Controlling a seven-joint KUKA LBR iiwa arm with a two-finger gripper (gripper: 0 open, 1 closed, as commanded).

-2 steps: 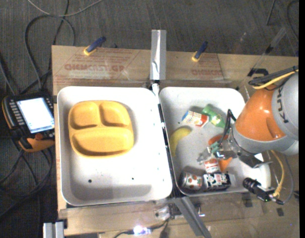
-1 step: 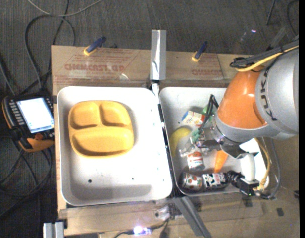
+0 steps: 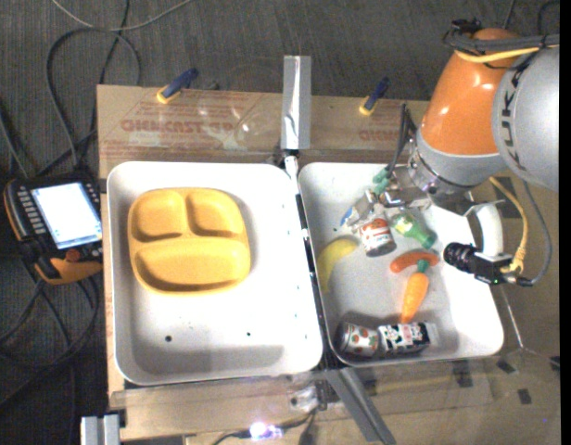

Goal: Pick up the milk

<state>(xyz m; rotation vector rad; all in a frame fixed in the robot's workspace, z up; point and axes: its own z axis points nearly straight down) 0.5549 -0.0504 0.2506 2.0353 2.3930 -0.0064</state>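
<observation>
A dark grey carpeted floor (image 3: 267,17) lay around the bench, with black cables (image 3: 82,26) looping across it beyond the cardboard sheet (image 3: 202,123). That cardboard sheet was held by two blue-and-yellow clamps (image 3: 177,84) along its far edge. Left of the cardboard, a handheld control pendant (image 3: 58,216) with a lit screen rested on the floor.

Yellow tray (image 3: 190,239) in the white left bin (image 3: 211,346); orange carrot (image 3: 414,294), yellow lemon (image 3: 336,258), black-and-white carton (image 3: 404,336) in the right bin (image 3: 471,327).
</observation>
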